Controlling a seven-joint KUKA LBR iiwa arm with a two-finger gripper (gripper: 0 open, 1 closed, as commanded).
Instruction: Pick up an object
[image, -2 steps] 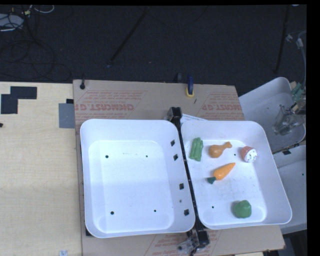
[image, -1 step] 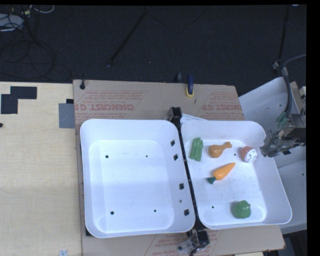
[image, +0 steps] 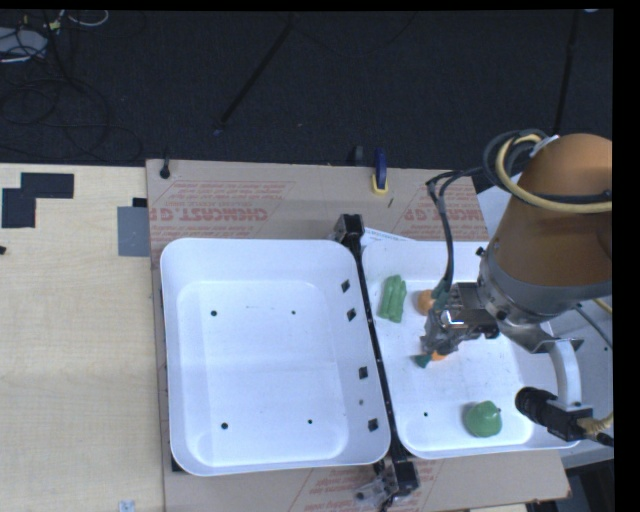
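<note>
We see the gripper (image: 437, 345) lowered into the right bin (image: 440, 440), poised over a small orange-and-teal object (image: 432, 355) for grasping; beside it lie a green block (image: 392, 298) and a green lump (image: 483, 419).

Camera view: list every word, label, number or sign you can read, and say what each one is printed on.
Red print on the brown board behind the left bin: upside down, too blurred to quote with confidence.
Red print on the same board's front edge, below the bins: partly hidden and too small to read.
The left bin, the right bin and the green objects carry no lettering that I can see.
</note>
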